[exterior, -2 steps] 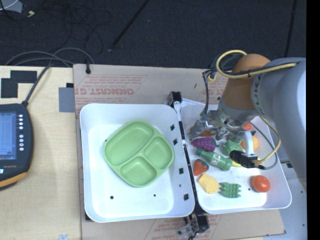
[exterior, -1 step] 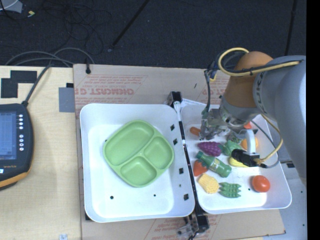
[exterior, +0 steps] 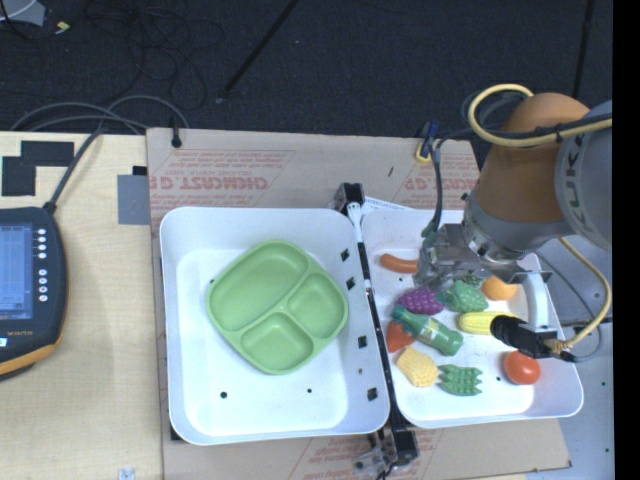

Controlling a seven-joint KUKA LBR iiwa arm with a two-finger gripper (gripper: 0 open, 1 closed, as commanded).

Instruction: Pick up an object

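Arm in from the right, wrist low over the right bin (exterior: 562, 408). The gripper (exterior: 438, 266) sits over the bin's upper-middle part. The wrist housing hides it from above, so I cannot tell how far it is open or whether it has hold of anything.

All candidate objects are toy foods crowded in the right bin:
- orange sausage-shaped piece (exterior: 398, 263), just left of the gripper
- purple grape bunch (exterior: 420, 300), just below the gripper
- green leafy piece (exterior: 466, 295), beside the grapes and partly under the wrist
- small orange piece (exterior: 499, 289), right of the leafy piece
- yellow corn cob (exterior: 480, 322), touching or nearly touching the leafy piece
- green bottle-shaped piece (exterior: 432, 332), lying at a slant below the grapes, with a red piece (exterior: 398, 338) at its left end
- second yellow cob (exterior: 417, 368), green spiky piece (exterior: 460, 379) and red tomato (exterior: 521, 368) along the near side

The pieces around the gripper lie close together.

The left bin (exterior: 200, 408) holds a green divided plate (exterior: 278, 306), tilted. Both bins rest on a cardboard sheet (exterior: 250, 173). A handheld control pendant (exterior: 22, 283) lies well off to the left.
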